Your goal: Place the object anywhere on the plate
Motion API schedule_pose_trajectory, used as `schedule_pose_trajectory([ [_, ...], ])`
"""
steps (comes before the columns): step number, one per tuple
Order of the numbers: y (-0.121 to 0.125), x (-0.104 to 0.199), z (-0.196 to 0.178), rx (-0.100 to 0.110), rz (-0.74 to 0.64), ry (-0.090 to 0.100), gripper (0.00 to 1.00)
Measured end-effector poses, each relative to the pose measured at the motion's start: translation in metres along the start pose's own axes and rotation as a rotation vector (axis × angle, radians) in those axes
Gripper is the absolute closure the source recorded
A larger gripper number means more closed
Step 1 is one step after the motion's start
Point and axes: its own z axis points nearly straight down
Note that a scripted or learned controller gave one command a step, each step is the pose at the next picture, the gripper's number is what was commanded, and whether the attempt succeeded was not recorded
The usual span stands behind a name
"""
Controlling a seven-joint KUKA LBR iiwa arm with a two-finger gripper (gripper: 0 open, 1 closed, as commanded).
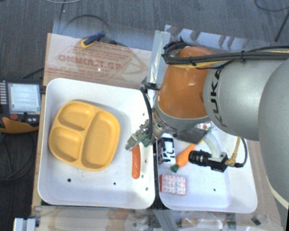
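Observation:
A yellow plate point(85, 133) with three compartments lies in the left part of the left white bin point(105, 94). A slim orange sausage-like object point(136, 163) lies on the bin floor to the right of the plate, near the bin's right wall, pointing roughly front to back. My gripper point(138, 138) hangs low just above the sausage's far end, below the orange wrist band point(185, 86). I cannot make out whether it touches the sausage. No object lies on the plate.
The right bin point(239, 201) holds a toy carrot point(184, 155), a black-and-white small item point(167, 151) and a pink packet point(172, 184). The big grey arm covers that bin's far half. A handheld device point(17, 101) sits left of the bench.

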Motion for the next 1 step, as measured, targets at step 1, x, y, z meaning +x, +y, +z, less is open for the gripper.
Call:
schedule_pose_trajectory([
  [1,0.0528,0.0421,0.0003,0.000,-0.170,-0.002,1.00],
])
